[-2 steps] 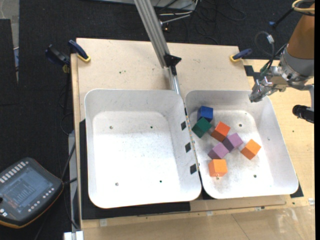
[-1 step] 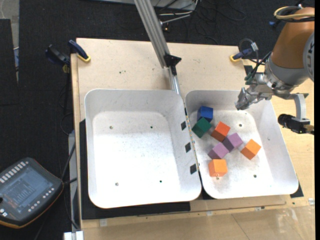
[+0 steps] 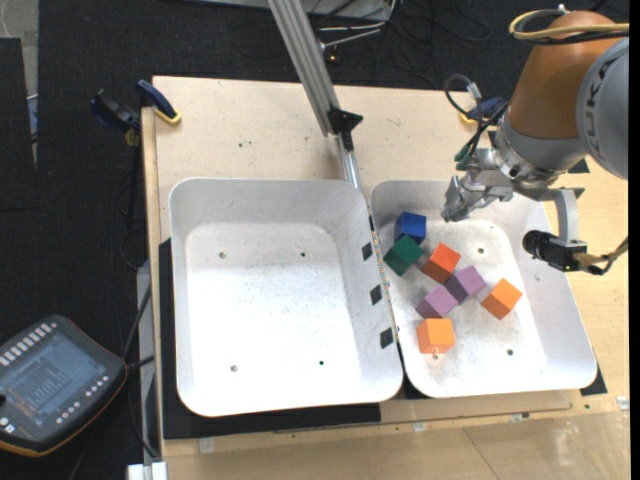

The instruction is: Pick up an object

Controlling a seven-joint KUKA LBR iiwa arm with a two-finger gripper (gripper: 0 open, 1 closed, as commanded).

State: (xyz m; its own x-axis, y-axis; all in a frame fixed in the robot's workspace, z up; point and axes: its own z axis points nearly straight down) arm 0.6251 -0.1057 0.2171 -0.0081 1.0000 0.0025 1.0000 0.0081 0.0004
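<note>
Blocks (image 3: 443,280); arm (image 3: 575,78) marked KUKA.

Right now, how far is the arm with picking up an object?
Done: the arm has reached over the right bin, and the gripper hangs above its upper part. In hand: nothing shows between its fingers. Left: the whole grasp; the blue cube, the green cube and the orange and purple cubes all lie in the bin.
</note>
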